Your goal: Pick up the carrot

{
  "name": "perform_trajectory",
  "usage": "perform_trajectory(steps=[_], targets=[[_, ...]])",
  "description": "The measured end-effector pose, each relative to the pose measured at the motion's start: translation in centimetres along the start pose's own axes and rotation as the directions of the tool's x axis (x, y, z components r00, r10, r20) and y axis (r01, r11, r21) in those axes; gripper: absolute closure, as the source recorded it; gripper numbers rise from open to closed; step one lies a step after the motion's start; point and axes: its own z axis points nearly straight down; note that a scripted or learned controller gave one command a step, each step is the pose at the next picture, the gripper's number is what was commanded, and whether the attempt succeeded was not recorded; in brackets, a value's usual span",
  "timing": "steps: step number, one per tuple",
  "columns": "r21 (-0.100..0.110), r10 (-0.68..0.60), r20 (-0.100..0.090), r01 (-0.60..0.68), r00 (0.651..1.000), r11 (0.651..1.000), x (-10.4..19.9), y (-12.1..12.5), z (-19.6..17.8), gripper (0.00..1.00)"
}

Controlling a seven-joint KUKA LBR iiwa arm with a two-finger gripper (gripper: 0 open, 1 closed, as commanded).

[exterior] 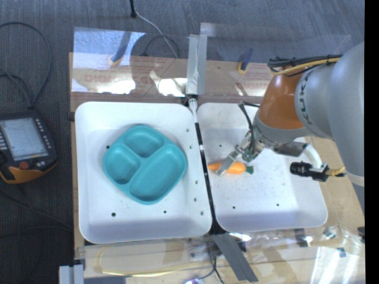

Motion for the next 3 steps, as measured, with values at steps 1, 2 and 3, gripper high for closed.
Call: perform_trajectory(steps=[1, 2, 3], targets=[[-0.005, 0.249, 0.001, -0.249, 0.968, 0.968, 1.1, -2.9, -0.1, 0.0], [-0.007, 0.248, 0.005, -0.248, 0.969, 0.969, 1.0, -2.8, -1.2, 1.0], [0.0, 0.241, -0.003, -0.241, 0.971, 0.971, 2.6, 5.9, -9.8, 1.0]])
